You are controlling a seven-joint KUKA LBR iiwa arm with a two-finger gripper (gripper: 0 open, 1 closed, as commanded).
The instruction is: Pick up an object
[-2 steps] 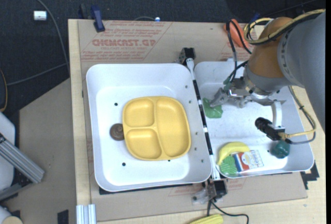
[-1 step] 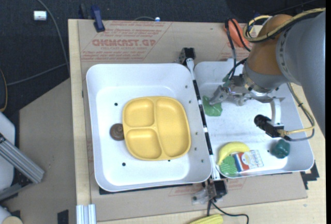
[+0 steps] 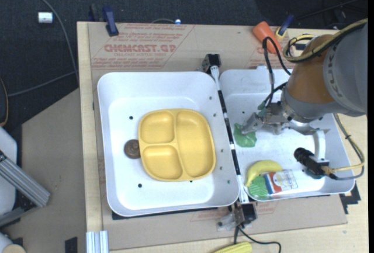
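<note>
While lowered over the green object in the right bin: gripper, finger state impossible to tell. Approach step; next, closure squarely around it.

green object right bin, left edge; flat

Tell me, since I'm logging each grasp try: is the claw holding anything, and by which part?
It cannot be told. The claw is low in the right bin, right at the green object, but no grip on it is visible.
</note>
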